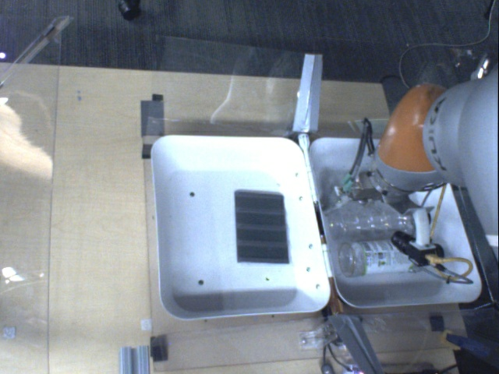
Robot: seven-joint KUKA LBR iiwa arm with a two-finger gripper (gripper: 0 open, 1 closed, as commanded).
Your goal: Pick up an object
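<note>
carefully centre the grey arm's gripper (360, 192), jaw state untellable, over the clear plastic bottle (374, 255) at five o'clock.

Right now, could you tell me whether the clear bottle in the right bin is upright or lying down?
Lying down. The bottle rests on its side on the floor of the right bin, its length running left to right, just below the arm.

Table (93, 232): pale wood-look top, matt and smooth.
Left bin (175, 209): white plastic, smooth, softly glossy.
Ribbed pad (261, 226): dark, matt, ridged, lying in the left bin.
Right bin (374, 293): the same white plastic.
Bottles (366, 240): clear, shiny plastic beneath me.
My arm (464, 131): smooth grey shell.
My band (407, 131): glossy orange.
Floor (234, 6): dark, rough carpet.
</note>
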